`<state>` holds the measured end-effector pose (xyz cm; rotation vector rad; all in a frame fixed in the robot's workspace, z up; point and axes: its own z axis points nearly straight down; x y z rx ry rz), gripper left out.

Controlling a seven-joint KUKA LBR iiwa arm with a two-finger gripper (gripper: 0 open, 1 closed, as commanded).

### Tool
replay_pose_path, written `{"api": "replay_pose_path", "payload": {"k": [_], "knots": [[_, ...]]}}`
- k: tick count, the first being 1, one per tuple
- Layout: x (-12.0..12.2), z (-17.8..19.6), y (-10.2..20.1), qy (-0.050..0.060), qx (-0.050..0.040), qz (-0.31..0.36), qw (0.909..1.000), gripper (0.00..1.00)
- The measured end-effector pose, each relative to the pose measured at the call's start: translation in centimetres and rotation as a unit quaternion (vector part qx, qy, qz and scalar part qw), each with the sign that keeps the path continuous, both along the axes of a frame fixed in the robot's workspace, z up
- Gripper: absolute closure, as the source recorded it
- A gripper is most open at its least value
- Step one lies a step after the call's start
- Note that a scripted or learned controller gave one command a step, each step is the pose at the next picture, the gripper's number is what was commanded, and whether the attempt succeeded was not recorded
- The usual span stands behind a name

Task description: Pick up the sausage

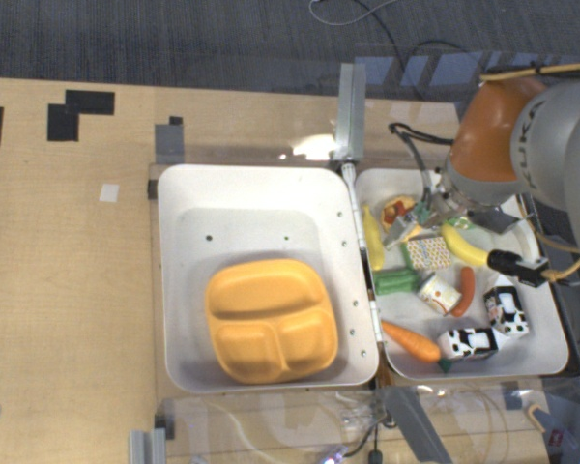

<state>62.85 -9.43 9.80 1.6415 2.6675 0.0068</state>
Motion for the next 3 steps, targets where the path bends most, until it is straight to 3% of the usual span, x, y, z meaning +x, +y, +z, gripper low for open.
{"api": "replay_pose_path", "payload": {"k": [1, 2, 3], "knots": [[2.1, -0.9, 0.0, 0.0, 0.0019, -0.15, 0.9888, 0.0], [2.3, 0.4, 0.1, -0.002, 0.002, -0.147, 0.9891, 1.0], [4.3, -0.9, 0.5, 0.0, 0.0032, -0.31, 0.9508, 1.0]]}}
